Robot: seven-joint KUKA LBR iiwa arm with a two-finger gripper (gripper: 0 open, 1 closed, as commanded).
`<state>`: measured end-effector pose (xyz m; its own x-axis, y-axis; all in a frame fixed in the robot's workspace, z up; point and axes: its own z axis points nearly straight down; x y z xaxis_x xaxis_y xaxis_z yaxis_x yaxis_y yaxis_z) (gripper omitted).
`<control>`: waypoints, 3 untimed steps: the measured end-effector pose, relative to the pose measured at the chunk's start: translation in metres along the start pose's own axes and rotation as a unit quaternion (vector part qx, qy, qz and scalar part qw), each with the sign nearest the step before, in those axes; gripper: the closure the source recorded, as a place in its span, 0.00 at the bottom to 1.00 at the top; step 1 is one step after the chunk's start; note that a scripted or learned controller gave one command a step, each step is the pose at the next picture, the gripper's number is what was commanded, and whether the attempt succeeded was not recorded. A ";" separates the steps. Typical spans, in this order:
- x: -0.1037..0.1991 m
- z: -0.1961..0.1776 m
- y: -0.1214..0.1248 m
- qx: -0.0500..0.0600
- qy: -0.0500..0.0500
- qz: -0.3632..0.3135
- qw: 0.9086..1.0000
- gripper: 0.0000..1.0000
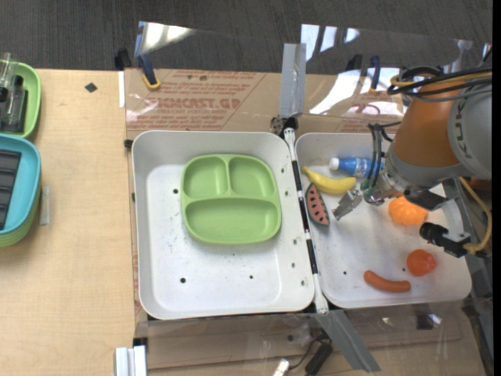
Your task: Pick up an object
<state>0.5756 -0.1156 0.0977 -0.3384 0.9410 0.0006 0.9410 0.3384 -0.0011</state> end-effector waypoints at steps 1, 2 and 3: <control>0.000 0.000 0.000 0.000 0.000 0.000 1.000 0.00; 0.000 0.000 0.000 0.000 0.000 0.000 1.000 0.00; 0.000 0.000 0.000 0.000 0.000 0.000 1.000 0.00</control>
